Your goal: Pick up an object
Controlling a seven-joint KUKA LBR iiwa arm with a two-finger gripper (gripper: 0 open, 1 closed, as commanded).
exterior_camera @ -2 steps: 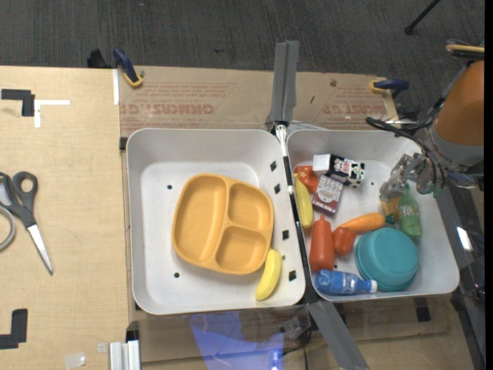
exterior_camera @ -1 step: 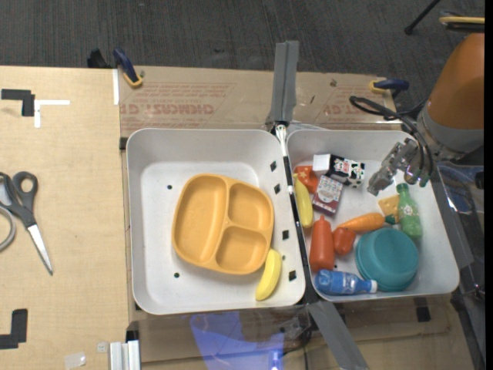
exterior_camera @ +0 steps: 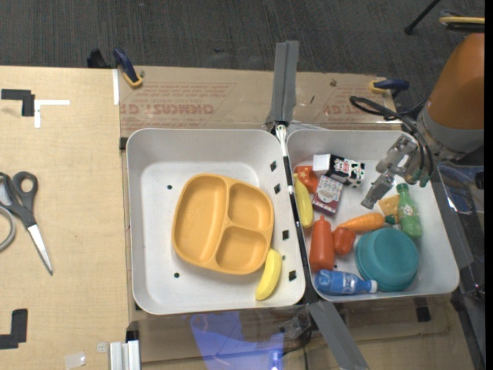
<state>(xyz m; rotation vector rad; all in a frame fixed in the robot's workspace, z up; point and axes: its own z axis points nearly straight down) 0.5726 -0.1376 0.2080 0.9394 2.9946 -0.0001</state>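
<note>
Printed red lettering runs across the cardboard sheet behind the two bins; it appears upside down from the camera and cannot be made out with confidence. A second fragment of the same red print stands on the cardboard behind the right bin, likewise unreadable. The small packages in the right bin carry print too small to read.

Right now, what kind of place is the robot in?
Probably a robot lab or workshop. A wooden bench holds two white bins of toy food, scissors lie beside them, and clamps grip the cardboard.
</note>
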